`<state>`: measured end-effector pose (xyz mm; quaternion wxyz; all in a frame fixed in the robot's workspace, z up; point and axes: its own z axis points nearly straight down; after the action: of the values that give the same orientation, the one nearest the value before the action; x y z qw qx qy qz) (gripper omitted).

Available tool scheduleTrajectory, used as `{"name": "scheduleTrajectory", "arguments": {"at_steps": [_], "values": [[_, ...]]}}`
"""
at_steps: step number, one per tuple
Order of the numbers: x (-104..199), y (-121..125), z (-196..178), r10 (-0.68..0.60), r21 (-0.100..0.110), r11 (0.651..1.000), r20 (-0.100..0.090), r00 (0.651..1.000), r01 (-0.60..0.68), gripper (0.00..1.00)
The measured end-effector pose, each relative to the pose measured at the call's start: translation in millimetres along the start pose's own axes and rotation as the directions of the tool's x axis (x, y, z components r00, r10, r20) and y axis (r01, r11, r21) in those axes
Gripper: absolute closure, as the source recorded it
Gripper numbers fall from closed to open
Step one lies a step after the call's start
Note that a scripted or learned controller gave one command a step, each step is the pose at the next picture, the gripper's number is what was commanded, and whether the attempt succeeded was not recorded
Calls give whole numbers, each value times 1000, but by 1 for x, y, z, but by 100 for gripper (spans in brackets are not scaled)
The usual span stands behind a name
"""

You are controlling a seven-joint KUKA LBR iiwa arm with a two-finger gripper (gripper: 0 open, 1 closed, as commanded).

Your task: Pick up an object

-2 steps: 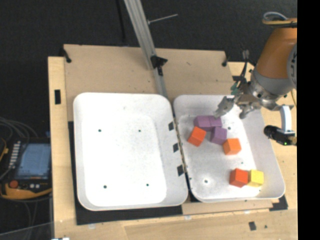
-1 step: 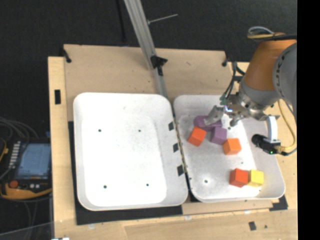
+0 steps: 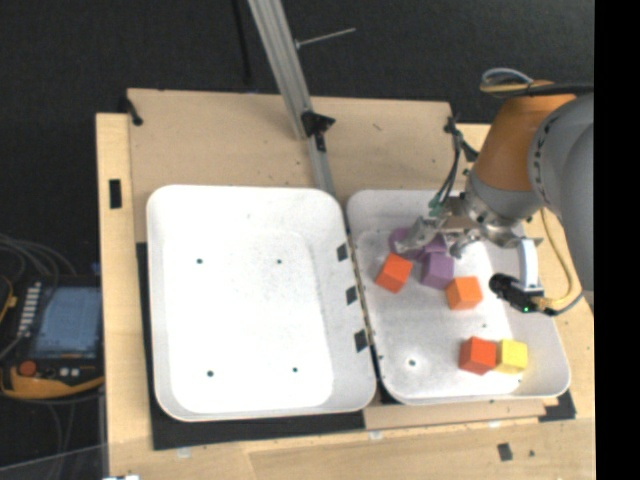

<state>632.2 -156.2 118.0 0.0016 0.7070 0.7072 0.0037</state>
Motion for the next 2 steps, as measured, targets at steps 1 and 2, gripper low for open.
{"name": "scheduleTrajectory", "arguments": {"at_steps": [1,2], "values": [[-2,3,-17,0,-11,1000,5,1000,0,100],[-2,-2,-63,-2,1,1000,4,1000,2,100]]}}
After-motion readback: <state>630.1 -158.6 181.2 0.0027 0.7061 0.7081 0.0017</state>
